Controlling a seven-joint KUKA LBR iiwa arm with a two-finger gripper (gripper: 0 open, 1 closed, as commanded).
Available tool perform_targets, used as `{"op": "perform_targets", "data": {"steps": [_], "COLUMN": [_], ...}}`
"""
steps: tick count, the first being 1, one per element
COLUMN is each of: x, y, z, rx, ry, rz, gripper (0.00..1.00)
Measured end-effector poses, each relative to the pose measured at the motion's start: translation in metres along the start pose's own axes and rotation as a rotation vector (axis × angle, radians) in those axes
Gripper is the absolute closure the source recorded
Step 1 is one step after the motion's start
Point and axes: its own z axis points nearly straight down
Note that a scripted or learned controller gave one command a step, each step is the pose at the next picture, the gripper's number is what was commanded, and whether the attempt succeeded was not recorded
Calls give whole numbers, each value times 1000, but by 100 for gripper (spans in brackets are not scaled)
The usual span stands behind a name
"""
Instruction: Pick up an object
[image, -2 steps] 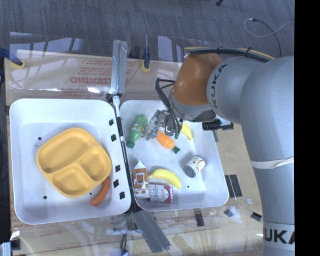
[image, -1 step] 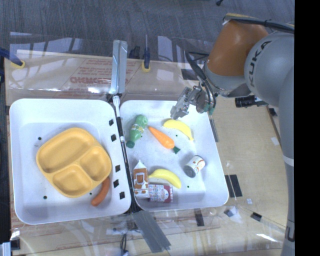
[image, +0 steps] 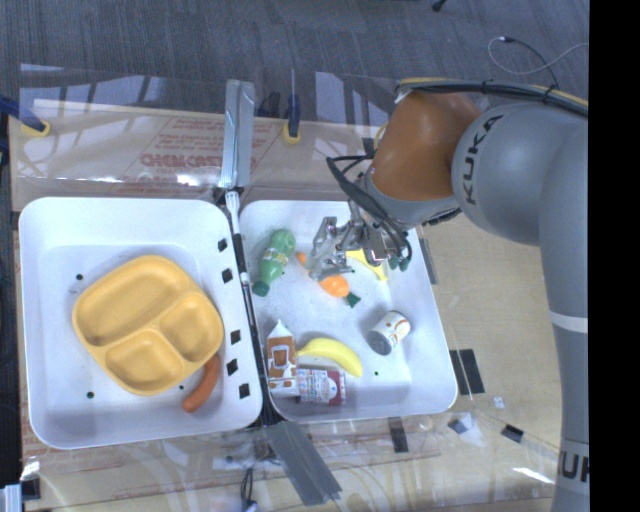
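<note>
We see our claw (image: 328, 262) low in the right bin (image: 425, 370), just beside an orange carrot (image: 336, 286); whether it grips, we cannot tell.

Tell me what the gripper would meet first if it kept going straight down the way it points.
Probably the small orange carrot-like toy, lying just under the metal two-finger gripper in the right white bin. Depth is unclear from this slanted view; it might instead land on bare bin floor beside it.

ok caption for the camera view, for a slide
KUKA arm's gripper poised over the right bin above an orange toy; yellow tray in left bin.
</note>
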Motion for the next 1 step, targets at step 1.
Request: {"op": "perform_targets", "data": {"steps": [1], "x": [-10], "y": [15], "z": [-65], "rx": [1], "ry": [-3], "rz": [-494], "gripper": [0]}}
